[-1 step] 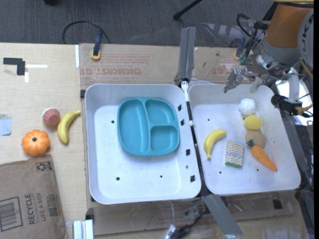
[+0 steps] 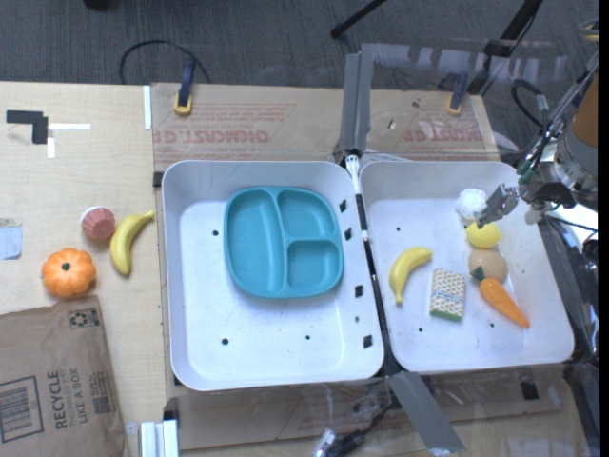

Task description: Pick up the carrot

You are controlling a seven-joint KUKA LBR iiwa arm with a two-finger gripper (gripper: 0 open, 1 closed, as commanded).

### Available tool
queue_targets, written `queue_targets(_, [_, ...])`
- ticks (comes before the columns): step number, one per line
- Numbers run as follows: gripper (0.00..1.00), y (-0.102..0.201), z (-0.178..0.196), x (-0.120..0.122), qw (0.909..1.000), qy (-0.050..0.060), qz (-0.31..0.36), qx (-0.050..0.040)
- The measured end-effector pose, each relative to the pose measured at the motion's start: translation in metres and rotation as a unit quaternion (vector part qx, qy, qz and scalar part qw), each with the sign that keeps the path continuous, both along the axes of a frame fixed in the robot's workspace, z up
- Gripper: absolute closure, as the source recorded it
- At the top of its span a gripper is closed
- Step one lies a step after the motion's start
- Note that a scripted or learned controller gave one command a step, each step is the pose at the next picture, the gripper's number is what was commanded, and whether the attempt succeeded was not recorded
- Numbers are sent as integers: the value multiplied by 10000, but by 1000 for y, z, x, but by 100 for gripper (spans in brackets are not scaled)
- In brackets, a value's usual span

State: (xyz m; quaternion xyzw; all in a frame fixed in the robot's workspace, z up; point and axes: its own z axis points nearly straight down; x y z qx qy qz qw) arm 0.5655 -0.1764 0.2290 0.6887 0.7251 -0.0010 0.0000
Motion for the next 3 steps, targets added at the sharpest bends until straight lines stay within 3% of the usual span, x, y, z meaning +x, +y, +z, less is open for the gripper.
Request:
queue_targets(1, [0,-44,-133,-52,9975,1,708,23])
queue_targets(2, [100,-44,-124,-51,9976,-4,693,18])
queue_targets(3, [100,29,-7,-57,9994,-3,346,3])
